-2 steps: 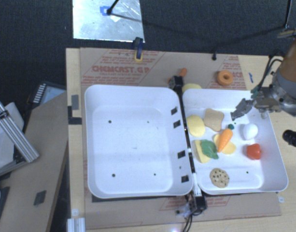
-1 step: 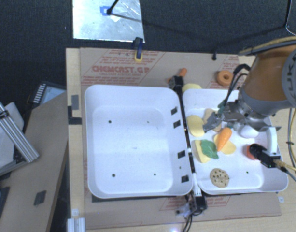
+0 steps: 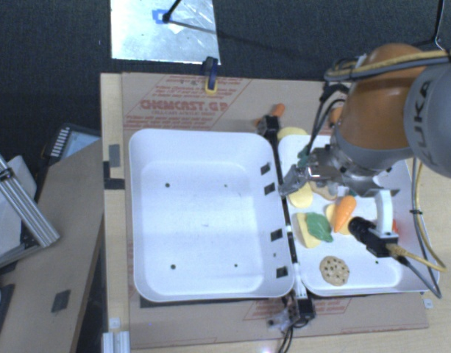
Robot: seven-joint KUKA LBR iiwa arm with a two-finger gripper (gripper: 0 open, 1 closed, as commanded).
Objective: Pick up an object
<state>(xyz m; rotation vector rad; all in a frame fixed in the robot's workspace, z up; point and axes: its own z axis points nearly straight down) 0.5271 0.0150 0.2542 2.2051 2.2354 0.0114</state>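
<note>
**Colleague:** Where's the arm sitting right now?

**Me:** From my feed, the arm (image 3: 391, 101) reaches in from the right and hangs over the right bin (image 3: 372, 279). The gripper (image 3: 299, 176) is low at that bin's left wall, near the divider between the two bins.

**Colleague:** Is it clamped on anything?

**Me:** I cannot tell. The wrist covers most of it, and I see nothing clearly between its tips.

**Colleague:** What's in there to pick?

**Me:** A pale yellow piece (image 3: 302, 196) lies just under the gripper. Beside it an orange carrot (image 3: 343, 212) lies tilted, next to a yellow block with a green leaf (image 3: 315, 229) on top. A round cookie (image 3: 334, 270) lies nearer the front edge, apart from the rest. Another yellow item (image 3: 291, 133) peeks out at the back wall.

**Colleague:** And the left bin (image 3: 207, 219)?

**Me:** Plain white floor on my screen.
</note>
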